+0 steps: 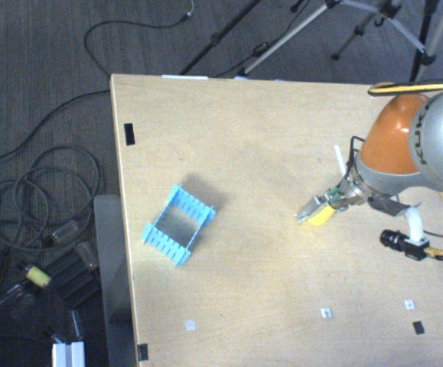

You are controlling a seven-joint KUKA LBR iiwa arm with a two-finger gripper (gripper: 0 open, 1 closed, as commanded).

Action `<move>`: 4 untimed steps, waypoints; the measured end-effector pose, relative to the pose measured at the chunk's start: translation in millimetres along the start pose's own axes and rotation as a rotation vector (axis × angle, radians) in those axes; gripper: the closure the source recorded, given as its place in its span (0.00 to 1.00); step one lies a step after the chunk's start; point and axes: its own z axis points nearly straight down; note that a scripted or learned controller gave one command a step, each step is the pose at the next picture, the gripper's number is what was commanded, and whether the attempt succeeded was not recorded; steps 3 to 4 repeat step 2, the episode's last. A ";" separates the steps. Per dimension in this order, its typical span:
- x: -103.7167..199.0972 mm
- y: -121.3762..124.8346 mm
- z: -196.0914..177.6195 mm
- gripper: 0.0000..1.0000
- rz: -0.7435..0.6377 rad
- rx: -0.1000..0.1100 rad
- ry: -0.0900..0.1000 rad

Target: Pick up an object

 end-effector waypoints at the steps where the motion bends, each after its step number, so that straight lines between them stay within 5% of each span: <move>1: 1.1 0.9 -8.7 1.00 0.000 -0.002 0.002; 2: 160.5 63.2 -99.9 1.00 -0.039 -0.001 0.000; 4: 160.5 63.2 -99.9 1.00 -0.039 -0.001 0.000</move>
